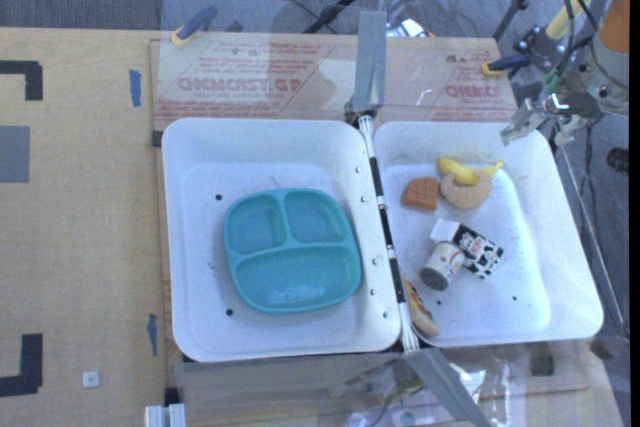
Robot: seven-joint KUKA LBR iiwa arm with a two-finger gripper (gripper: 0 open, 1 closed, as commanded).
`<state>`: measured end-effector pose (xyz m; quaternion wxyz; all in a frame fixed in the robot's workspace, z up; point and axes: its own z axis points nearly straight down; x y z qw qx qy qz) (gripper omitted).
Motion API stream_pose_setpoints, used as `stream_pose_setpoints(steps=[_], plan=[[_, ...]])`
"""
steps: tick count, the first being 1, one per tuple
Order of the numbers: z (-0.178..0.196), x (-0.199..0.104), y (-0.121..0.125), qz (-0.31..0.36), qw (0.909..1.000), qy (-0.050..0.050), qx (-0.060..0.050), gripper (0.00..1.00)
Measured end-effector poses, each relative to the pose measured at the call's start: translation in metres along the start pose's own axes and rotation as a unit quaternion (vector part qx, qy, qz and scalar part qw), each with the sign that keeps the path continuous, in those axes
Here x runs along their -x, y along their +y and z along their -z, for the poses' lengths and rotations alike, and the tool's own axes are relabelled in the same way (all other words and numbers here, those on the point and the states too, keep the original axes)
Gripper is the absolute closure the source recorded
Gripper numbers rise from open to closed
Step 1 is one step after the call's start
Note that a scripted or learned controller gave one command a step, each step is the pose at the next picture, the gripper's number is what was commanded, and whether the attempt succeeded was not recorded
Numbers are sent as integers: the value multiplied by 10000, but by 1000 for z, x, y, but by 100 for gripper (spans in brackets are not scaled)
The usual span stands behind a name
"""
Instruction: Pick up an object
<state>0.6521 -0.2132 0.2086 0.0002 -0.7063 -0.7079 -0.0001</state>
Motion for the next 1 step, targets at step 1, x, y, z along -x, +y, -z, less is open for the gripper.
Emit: stream_pose_setpoints(steps=[1], plan=[[-122, -25, -20, 339, 9994, -11, 24, 0]])
